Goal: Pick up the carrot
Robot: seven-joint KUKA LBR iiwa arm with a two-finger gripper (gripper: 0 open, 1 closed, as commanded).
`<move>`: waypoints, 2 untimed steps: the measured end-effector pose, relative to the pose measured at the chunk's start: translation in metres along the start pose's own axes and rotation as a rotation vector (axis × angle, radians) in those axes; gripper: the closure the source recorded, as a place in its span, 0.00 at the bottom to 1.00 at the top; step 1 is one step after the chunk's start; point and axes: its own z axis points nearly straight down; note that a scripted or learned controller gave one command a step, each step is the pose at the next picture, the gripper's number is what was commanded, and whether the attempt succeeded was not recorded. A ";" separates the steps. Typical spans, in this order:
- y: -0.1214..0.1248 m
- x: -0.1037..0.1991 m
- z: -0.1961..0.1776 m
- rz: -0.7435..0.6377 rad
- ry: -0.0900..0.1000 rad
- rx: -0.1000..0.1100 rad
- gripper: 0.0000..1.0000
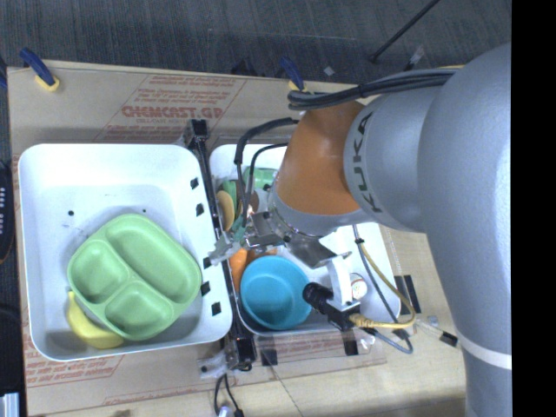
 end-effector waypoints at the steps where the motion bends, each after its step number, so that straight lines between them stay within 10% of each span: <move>1: 0.010 -0.057 -0.001 0.083 -0.003 -0.004 0.00; 2: 0.011 -0.034 -0.001 0.258 -0.001 -0.007 0.00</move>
